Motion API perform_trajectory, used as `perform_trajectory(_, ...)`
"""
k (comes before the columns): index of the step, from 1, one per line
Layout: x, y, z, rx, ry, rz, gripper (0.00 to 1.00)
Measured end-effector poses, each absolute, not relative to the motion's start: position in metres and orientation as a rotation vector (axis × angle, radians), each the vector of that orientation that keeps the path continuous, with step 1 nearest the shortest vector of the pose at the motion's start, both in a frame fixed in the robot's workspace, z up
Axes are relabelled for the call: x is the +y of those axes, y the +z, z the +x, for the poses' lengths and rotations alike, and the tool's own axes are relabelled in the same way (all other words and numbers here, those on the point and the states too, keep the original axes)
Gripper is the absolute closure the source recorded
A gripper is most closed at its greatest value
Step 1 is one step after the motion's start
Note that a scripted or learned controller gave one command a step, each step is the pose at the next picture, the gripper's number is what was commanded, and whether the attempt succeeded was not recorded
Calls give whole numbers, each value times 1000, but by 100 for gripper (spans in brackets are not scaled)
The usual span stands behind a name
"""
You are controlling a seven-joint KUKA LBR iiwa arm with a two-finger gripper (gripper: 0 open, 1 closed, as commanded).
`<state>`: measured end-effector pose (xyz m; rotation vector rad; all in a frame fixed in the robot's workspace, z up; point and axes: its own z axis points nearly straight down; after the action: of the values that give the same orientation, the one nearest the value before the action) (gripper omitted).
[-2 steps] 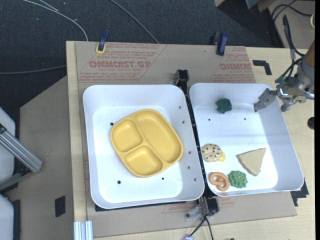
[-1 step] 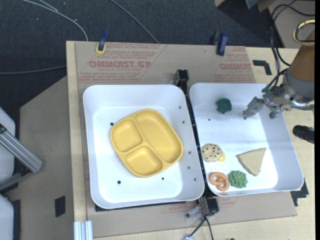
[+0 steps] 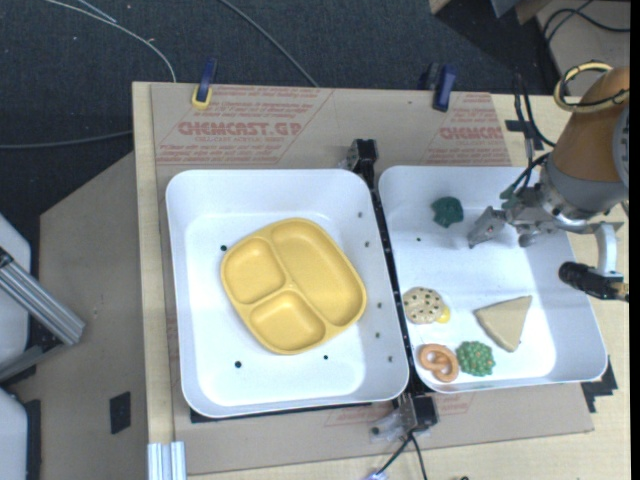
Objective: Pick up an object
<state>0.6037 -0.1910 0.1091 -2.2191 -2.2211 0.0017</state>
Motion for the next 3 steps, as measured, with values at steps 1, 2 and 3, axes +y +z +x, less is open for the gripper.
perform_trajectory(1,-191,121,604,-2223,-1,-2221,100)
perform_trajectory(2,-192,162,607,-2225,-2,-2223,100)
perform_trajectory(3,-196,224,610,-2226,-3,-2225,100)
